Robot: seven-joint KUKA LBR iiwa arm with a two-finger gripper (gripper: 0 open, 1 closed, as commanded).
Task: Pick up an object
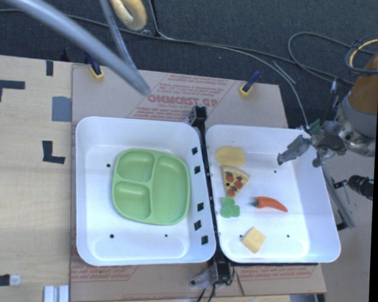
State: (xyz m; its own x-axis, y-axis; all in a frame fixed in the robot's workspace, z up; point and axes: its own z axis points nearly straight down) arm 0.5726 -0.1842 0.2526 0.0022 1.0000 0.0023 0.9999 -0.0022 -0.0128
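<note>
Toy food (271,204) lies in right bin (319,204) on cardboard-covered bench (179,96); end effector (301,153) open, empty.

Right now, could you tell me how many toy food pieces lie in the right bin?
5: a yellow round piece at the top left, pizza slice, green broccoli, orange carrot mid-bin, cheese wedge near the front.
</note>
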